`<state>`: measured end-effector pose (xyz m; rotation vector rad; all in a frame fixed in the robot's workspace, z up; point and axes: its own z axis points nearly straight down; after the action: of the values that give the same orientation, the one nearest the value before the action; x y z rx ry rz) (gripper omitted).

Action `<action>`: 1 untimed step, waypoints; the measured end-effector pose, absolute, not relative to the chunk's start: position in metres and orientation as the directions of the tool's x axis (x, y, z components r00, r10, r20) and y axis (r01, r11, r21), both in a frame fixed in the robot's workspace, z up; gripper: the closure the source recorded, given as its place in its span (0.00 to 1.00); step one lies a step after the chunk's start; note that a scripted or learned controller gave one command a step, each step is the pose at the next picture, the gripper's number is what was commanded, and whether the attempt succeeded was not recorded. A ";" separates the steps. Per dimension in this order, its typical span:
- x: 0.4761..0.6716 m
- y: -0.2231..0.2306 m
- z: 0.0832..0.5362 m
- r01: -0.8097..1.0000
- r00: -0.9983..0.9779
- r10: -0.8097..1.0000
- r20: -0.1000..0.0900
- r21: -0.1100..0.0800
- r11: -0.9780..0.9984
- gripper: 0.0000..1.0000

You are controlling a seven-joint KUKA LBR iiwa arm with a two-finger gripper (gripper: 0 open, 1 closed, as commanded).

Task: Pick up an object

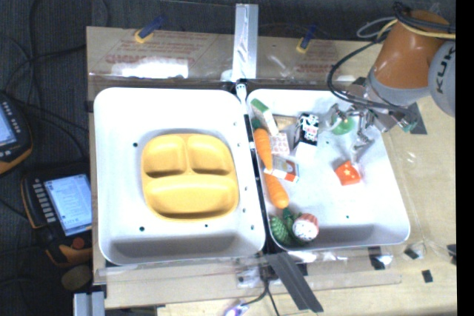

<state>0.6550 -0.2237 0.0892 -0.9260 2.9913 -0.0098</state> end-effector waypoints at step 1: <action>0.594 -0.223 0.111 -0.699 -0.715 -0.699 -0.001 -0.001 0.715 0.00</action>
<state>0.5940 -0.2227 0.1109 -1.1858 2.9075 -0.0012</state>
